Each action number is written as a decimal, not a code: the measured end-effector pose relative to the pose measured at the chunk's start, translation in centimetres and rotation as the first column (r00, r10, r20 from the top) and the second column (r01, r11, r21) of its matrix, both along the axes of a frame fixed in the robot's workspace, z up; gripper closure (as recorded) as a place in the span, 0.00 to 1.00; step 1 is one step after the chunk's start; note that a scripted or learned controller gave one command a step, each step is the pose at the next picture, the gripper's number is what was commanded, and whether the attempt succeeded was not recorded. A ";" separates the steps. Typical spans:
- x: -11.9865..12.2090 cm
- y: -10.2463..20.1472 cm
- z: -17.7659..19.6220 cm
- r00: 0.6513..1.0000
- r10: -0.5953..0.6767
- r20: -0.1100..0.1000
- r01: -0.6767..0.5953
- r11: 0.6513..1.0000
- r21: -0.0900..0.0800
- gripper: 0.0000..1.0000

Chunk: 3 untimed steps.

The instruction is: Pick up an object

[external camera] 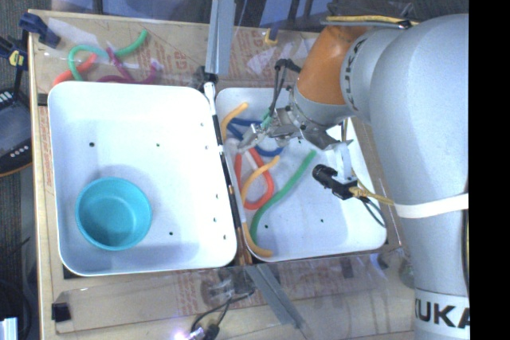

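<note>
The right bin (362,231) holds a tangle of bendy sticks. A long green one (288,183) curves down to a yellow tip near the bin's front. Beside it lie a red loop (253,199), an orange strip (256,175), a blue piece (269,147) and a curved orange-yellow piece (233,116) at the back left. My gripper (261,132) is low over the back left of this pile, right above the blue piece. The orange-banded wrist (323,76) hides what lies under it.
The left bin (127,115) holds a turquoise bowl (114,212) in its front left corner. Behind that bin, on the bench, lie more coloured sticks (107,64). A metal divider (219,32) rises between the bins at the back. A black cable part (333,179) hangs over the right bin.
</note>
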<state>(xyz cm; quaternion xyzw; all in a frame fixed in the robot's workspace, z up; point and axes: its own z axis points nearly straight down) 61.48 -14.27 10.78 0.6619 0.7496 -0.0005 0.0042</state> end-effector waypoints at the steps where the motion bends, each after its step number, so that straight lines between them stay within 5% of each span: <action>1: 0.0 0.0 1.0 1.000 0.003 0.000 -0.003 1.000 -0.001 1.00; 2: 0.0 0.0 1.0 1.000 0.003 0.000 -0.003 1.000 -0.001 0.00; 3: -3.0 1.6 -1.0 1.000 0.020 0.009 -0.020 1.000 -0.004 0.00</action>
